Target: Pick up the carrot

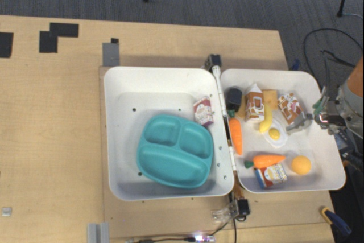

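An orange carrot (235, 135) lies lengthwise against the left wall of the right bin (333, 176). A second carrot (267, 161), with a green stub at its left end, lies crosswise near that bin's front. My gripper (323, 116) hangs at the right bin's right rim. It is well to the right of both carrots and close to a snack bag (289, 108). Nothing is visibly held.
The right bin also holds a black object (234, 98), a brown carton (255, 102), a banana (267, 116), a yellow-centred egg (274, 134), an orange fruit (301, 165) and a small red-blue box (272, 175). The left bin (114, 122) holds a teal divided plate (175, 151) and a small packet (203, 112).
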Motion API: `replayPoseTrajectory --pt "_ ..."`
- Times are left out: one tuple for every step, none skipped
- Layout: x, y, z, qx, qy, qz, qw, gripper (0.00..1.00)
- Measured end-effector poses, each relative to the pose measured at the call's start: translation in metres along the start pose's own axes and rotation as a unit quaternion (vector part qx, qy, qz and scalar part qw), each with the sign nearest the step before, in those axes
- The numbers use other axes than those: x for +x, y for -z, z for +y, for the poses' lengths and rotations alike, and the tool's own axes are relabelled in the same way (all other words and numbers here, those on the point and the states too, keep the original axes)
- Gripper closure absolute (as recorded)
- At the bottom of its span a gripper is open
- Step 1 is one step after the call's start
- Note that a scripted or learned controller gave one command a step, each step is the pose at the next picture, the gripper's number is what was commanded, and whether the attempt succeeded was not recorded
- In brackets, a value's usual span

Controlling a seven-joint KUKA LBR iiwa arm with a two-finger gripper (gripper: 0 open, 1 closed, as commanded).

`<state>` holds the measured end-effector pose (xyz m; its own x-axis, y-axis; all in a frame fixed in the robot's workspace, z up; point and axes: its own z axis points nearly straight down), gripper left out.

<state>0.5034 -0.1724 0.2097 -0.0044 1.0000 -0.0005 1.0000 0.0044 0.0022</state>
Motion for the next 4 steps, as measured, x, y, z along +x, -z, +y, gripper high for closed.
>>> replayPoseTrajectory --pt "0.042 -0.096 -0.012 -0.006 0.137 -0.001 0.9905 0.0" --pt "0.073 -0.123 -0.014 -0.003 0.34 -0.001 0.9406 0.0" --pt "0.074 -0.112 -0.012 -0.005 0.34 -0.001 0.9405 1.0" --pt "0.128 0.009 -0.015 -0.002 0.291 0.0 0.9569 1.0"
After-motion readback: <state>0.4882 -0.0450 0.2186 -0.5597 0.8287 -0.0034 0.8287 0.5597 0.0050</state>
